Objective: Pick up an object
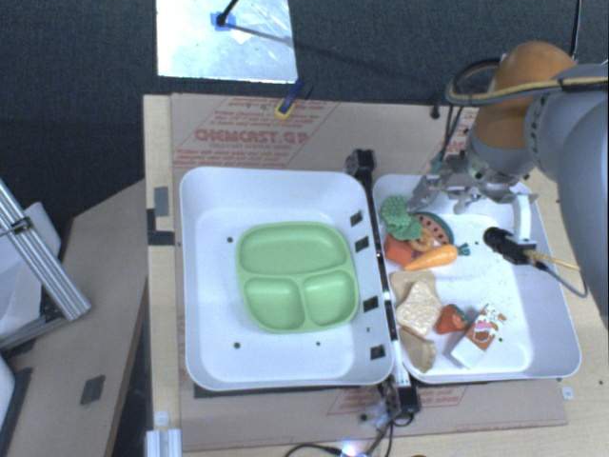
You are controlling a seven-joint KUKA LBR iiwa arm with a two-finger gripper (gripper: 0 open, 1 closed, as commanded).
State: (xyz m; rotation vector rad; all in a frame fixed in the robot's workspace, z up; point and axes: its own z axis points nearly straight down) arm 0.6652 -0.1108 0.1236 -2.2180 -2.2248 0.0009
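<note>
Over the right bin [557, 336], hovering at its far left corner: end effector [425, 194], just above the green leafy toy [400, 219] and watermelon slice [433, 228]; finger state impossible to tell. Lying nearby: carrot [434, 256], bread slices [417, 305], small carton [476, 339]. Sitting in the left bin [205, 255]: green divided plate [296, 276].

The grey arm [561, 131] reaches in from the right, its orange-banded wrist [519, 84] bent downward.
</note>
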